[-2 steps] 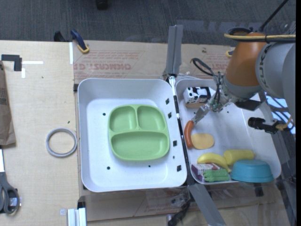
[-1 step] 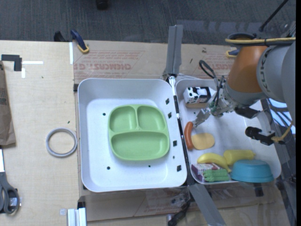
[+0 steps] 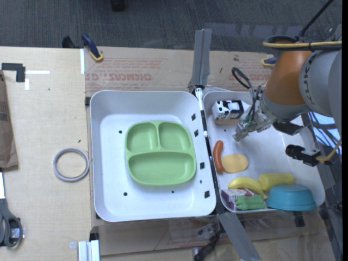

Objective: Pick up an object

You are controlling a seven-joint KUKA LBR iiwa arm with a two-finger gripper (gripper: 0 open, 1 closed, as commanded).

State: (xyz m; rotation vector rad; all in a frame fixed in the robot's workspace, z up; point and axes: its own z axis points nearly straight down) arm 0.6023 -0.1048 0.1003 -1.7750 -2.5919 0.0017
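My gripper (image 3: 243,130) hangs over the right bin (image 3: 268,148), in its upper middle part, with nothing seen in it. Just up and left of it lies a black-and-white toy (image 3: 227,109). Below it lie a red sausage (image 3: 218,155) and a pale orange round piece (image 3: 235,162). Along the bin's near edge sit a banana (image 3: 247,185), a yellow item (image 3: 276,179), a blue bowl (image 3: 291,198) and a green item (image 3: 249,203) on a small packet.
The left bin (image 3: 103,145) holds a green divided plate (image 3: 160,152). On the bench to the left lie a grey tape ring (image 3: 71,163), a blue clamp (image 3: 92,47) and a brown bag (image 3: 6,129). A grey post (image 3: 201,58) stands between the bins at the back.
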